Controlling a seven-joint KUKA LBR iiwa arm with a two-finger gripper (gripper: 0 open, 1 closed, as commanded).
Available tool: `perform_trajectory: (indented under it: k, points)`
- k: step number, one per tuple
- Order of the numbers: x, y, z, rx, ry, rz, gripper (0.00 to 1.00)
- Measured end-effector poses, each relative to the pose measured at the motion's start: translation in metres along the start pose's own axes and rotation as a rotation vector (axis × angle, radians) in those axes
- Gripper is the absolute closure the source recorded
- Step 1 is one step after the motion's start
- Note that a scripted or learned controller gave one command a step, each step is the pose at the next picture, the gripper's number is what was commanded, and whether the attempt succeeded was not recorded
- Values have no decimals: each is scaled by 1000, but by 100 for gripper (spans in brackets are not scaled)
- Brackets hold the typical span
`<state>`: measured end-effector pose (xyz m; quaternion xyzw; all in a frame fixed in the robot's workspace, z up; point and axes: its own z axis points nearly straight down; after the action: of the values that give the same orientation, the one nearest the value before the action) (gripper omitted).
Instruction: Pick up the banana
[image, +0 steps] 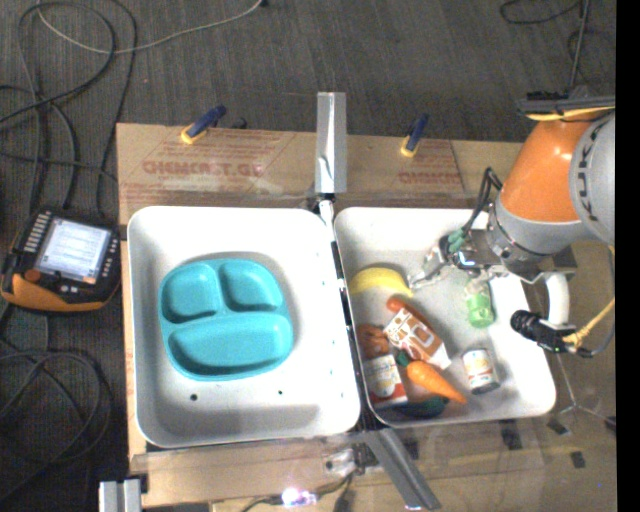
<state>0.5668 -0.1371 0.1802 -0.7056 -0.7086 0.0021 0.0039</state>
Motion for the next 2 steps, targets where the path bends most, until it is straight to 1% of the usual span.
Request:
perform_trajectory:
  k: [1,2]
  points:
    - [18,49,92,-14,-8,-191,0]
    - [12,30,26,-1,-4,-289,0]
